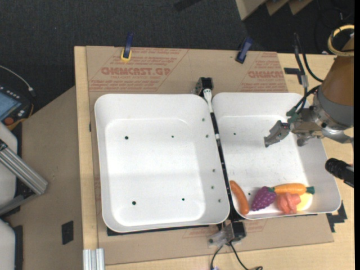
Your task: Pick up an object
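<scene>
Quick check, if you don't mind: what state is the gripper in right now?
Gripper: above the right bin, nothing seen between its fingers; open or closed cannot be told.

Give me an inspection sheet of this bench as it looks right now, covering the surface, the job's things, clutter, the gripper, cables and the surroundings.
Surface: cardboard-covered bench bearing a left bin and a right bin, side by side.
Job's things: sausage, purple grapes, carrot and a pink and yellow piece, all crowded along the right bin's near edge.
Clutter: nothing seen.
Gripper: gripper over the right bin's middle, apart from the toys, nothing between its fingers.
Cables: dark cables beside the arm; another cable at the near edge.
Surroundings: blue clamps on the far edge; dark carpet beyond.
</scene>
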Robot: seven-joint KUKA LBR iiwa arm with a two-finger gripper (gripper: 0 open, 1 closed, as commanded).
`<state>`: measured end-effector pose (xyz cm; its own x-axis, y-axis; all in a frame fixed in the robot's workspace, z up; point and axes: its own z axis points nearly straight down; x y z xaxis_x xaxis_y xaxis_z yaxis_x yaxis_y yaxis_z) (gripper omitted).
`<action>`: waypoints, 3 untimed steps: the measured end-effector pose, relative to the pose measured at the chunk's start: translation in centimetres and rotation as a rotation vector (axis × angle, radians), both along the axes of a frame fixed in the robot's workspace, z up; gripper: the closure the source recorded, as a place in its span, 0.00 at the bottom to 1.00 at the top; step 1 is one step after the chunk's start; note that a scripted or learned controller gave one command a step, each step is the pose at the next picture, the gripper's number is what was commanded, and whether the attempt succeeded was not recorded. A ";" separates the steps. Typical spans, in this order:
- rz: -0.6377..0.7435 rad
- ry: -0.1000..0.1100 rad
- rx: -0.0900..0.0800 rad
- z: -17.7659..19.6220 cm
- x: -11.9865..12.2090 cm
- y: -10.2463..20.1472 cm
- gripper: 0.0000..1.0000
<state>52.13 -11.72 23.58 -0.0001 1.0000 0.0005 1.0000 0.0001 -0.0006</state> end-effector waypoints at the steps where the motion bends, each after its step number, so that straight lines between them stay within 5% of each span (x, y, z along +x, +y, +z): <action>1: -0.006 0.004 0.001 -2.0 -4.3 -5.2 0.00; 2: 0.002 -0.022 -0.007 15.3 -4.0 -4.8 0.00; 3: -0.004 -0.022 -0.012 31.0 -4.1 -9.7 0.00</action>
